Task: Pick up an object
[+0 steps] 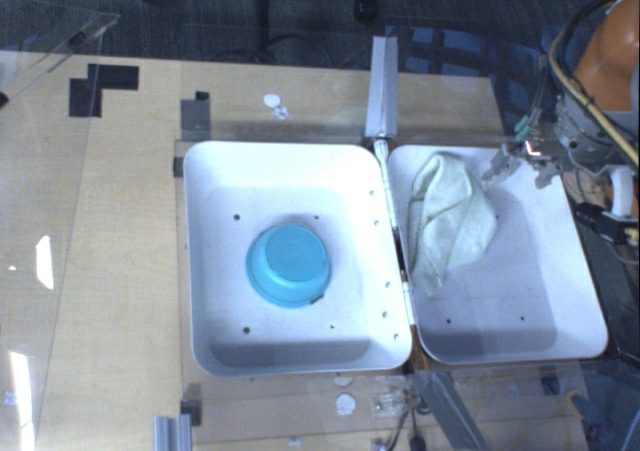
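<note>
A round blue bowl (pixel 289 264) lies upside down in the middle of the left bin (pixel 215 339). A crumpled pale cloth (pixel 448 219) lies along the left side of the right bin (pixel 560 329), against the divider. My gripper (pixel 519 174) hovers over the far right corner of the right bin, just right of the cloth's top end. Its fingers (pixel 496 171) are spread open with nothing between them.
The arm with its orange band (pixel 610 49) and cables enters from the upper right. A metal rail (pixel 381 89) runs up from the gap between the bins. The wooden bench (pixel 90 269) extends to the left, with a chair base beyond it.
</note>
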`<action>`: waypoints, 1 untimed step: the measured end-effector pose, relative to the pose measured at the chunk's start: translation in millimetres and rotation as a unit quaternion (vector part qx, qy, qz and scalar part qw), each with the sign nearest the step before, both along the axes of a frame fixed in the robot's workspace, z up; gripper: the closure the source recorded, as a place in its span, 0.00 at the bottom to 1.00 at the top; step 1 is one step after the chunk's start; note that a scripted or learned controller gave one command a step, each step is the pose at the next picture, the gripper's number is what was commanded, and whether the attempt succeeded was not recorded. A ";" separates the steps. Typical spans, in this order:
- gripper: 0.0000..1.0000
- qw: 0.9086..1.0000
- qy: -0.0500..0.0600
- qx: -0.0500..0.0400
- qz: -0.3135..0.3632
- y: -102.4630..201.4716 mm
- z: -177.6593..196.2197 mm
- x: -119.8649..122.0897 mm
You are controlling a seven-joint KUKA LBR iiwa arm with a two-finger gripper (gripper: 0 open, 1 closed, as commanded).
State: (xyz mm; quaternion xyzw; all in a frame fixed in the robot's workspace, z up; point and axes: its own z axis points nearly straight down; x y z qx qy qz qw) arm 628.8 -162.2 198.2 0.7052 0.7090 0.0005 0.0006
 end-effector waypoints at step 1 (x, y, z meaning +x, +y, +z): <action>0.00 0.997 -0.003 0.000 -0.078 18.5 -102.1 17.0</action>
